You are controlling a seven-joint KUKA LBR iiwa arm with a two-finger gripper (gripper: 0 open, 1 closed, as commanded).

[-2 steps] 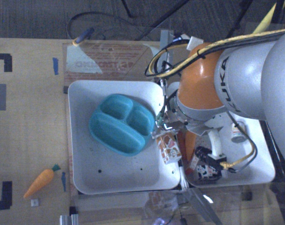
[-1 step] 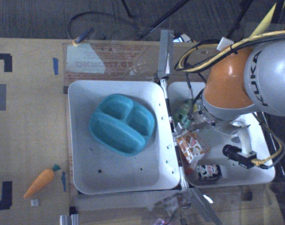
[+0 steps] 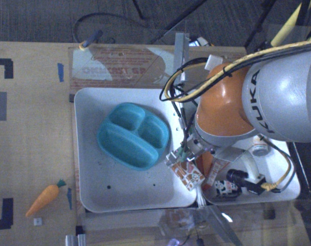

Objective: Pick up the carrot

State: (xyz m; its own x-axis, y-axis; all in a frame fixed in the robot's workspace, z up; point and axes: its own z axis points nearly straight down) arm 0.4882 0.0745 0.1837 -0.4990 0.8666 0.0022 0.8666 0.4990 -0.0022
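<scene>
The carrot (image 3: pixel 42 199), orange with a small green top, lies on the wooden bench outside the bins, left of the left bin's (image 3: pixel 88 188) front corner. My gripper (image 3: pixel 183 155) hangs far to its right, over the seam between the two bins and mostly hidden under the orange wrist band. A small patterned carton (image 3: pixel 187 173) lies right below the gripper at the left bin's right edge. I cannot see whether the gripper touches it.
A blue divided plate (image 3: pixel 133 135) sits in the middle of the left bin. The right bin (image 3: pixel 293 188) holds a cow-patterned item (image 3: pixel 226 188), a reddish packet (image 3: pixel 207 163) and a white bottle (image 3: pixel 258 147), partly hidden by the arm.
</scene>
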